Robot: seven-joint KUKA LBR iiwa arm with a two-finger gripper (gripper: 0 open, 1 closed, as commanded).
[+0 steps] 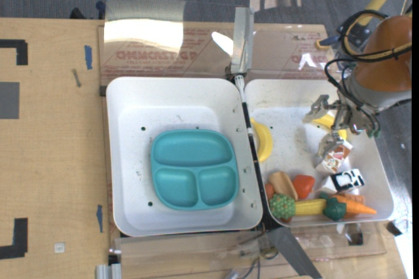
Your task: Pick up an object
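Observation:
My gripper (335, 119) is low over the back part of the right bin (288, 111), and it stands open. A small yellow piece (323, 119) lies just under it, partly hidden by the fingers (319, 103). A white and red carton (336, 157) lies directly in front of the gripper. Nothing shows held between the fingers. Along the bin's front edge lie a carrot (359, 207), a green vegetable (334, 208), a corn cob (308, 207), a red tomato (303, 185) and a brown bread-like piece (281, 182).
A teal divided plate (194, 167) lies in the left bin (124, 140). A yellow curved toy (263, 140) rests against the divider between the bins. A black and white item (347, 179) and a green bumpy fruit (283, 206) also lie in the right bin.

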